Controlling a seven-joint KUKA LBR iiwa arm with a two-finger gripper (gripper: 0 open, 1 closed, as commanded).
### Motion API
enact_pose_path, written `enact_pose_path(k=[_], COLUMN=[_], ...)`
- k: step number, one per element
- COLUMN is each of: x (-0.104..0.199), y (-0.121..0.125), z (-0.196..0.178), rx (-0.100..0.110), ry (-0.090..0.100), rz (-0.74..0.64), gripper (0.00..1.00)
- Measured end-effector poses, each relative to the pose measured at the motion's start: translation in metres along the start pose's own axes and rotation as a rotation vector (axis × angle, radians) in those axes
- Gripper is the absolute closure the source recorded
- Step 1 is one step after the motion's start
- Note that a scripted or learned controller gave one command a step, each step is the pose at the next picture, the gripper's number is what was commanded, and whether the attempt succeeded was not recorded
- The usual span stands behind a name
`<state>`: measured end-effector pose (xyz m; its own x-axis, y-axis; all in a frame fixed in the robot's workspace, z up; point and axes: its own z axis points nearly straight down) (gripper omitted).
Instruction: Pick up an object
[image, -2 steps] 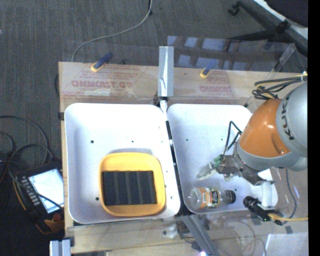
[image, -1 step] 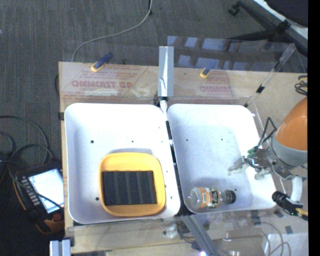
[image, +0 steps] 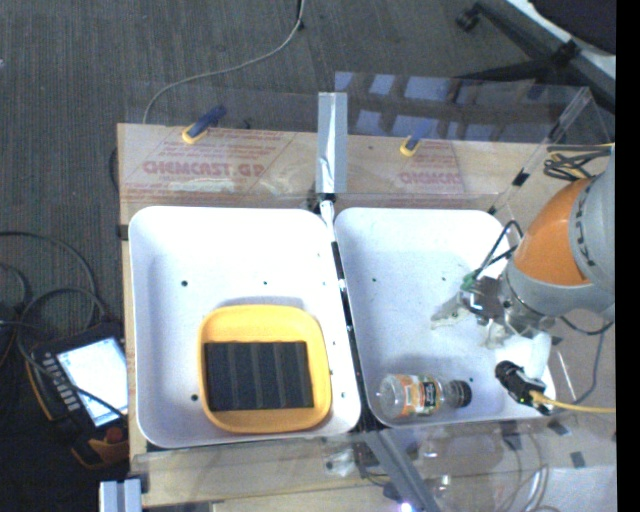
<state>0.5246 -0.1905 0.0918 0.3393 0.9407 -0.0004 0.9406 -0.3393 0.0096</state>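
1. So the counter (image: 200, 170) carries two white bins side by side. The left bin (image: 160, 250) has a yellow tray (image: 265, 368) with a dark slatted middle. The right bin (image: 400, 260) has the only other loose item.
2. The arm (image: 570, 250) reaches in from the right, and its tool (image: 478, 303) hangs over the right bin's right half. It's a blurry clump from up here, so I can't tell how it's set, and nothing visibly sits in it.
3. The bottle (image: 418, 394), clear with a dark cap, lies on its side by the right bin's near wall. Its long axis runs left-right, cap pointing right.
4. Progress: I'd say basically nothing's done yet. The bottle's flat on the bin floor, apart from the tool, so the whole grab and lift is left.
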Motion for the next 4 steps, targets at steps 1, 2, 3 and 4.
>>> enact_pose_path(k=[1,2,3,4], x=[-0.019,-0.019,0.051,-0.018], y=[0.008,0.008,-0.049,-0.005], z=[-0.100,-0.100,-0.206,-0.248], rx=[0.010,0.010,0.010,0.009], ry=[-0.003,-0.003,-0.003,-0.005], rz=[0.059,0.059,0.170,0.342], gripper=[0.00,0.00,0.00,0.00])
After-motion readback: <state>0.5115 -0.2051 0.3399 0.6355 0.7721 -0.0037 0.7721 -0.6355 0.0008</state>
